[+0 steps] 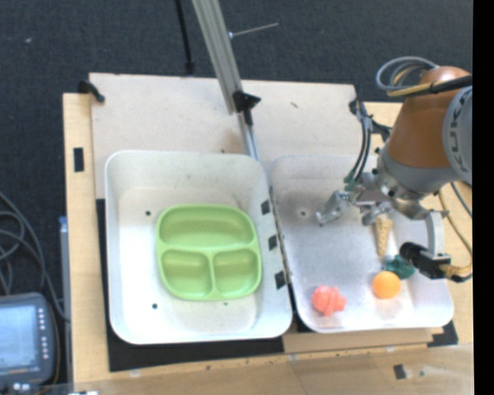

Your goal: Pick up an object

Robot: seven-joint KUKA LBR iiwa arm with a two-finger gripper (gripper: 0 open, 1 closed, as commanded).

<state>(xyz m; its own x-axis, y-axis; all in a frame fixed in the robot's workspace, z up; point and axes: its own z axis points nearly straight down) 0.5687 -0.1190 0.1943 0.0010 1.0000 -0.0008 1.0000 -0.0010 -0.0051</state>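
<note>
Bench seen from above at a slant: you are looking down on two shallow white bins side by side on a pale wooden top. In the left bin (132, 220) lies a light green divided tray (207, 251) with one long section at the back and two smaller ones in front; it sits flat near the bin's middle. The right bin (305, 188) holds the small things you could pick. A pinkish-red lumpy object (329, 300) rests near the front edge, left of centre. An orange ball (386, 285) sits to its right, well apart from it, with a small dark green piece (398, 266) just beside the ball's upper right. A pale cone-shaped item (383, 234) lies a little farther back, close under the arm. Your arm (424, 138) comes in from the right, its orange band above the wrist, and its gripper (358, 206) hangs over the back half of the right bin. Whether the gripper's grasp is apart or together, you cannot tell from this angle. A slanted metal pole (218, 44) rises behind the bins.
</note>
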